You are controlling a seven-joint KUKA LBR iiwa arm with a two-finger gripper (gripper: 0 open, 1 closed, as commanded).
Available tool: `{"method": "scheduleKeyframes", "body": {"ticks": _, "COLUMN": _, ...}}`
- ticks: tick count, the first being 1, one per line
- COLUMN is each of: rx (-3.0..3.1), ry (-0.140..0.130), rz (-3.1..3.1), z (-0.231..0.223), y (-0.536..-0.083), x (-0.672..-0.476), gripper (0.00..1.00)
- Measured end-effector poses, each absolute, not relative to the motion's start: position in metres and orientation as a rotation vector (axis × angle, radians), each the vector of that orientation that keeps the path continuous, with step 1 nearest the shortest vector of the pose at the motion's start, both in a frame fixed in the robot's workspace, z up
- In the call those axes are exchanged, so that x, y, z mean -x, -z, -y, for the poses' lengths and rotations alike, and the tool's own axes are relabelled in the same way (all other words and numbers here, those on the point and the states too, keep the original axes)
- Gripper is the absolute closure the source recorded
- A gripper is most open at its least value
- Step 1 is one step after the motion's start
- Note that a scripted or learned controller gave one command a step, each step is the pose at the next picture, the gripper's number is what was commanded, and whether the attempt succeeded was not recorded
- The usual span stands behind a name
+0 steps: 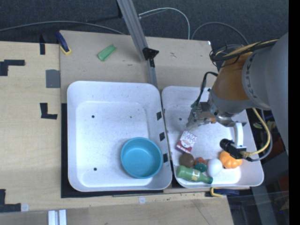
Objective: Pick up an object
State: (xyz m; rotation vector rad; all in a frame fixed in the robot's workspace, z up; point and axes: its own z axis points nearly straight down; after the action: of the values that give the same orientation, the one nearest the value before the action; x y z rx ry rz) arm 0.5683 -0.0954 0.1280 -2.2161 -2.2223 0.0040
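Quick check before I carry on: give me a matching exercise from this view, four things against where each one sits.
Things:
1. blue bowl
2. green bottle
3. red and white packet
4. green block

Places:
A. on the bench beyond the bins
B. near edge of the right bin, lying on its side
C. left bin, near right corner
D. right bin, just below the gripper

Pairs: 1-C, 2-B, 3-D, 4-A
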Motion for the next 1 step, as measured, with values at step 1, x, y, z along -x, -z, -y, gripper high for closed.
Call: {"method": "scheduleKeyframes", "body": {"ticks": 1, "rx": 2.221, "ry": 0.002, "rz": 2.224, "z": 0.0898, "y": -0.1725, "x": -0.5645, "gripper": 1.00}}
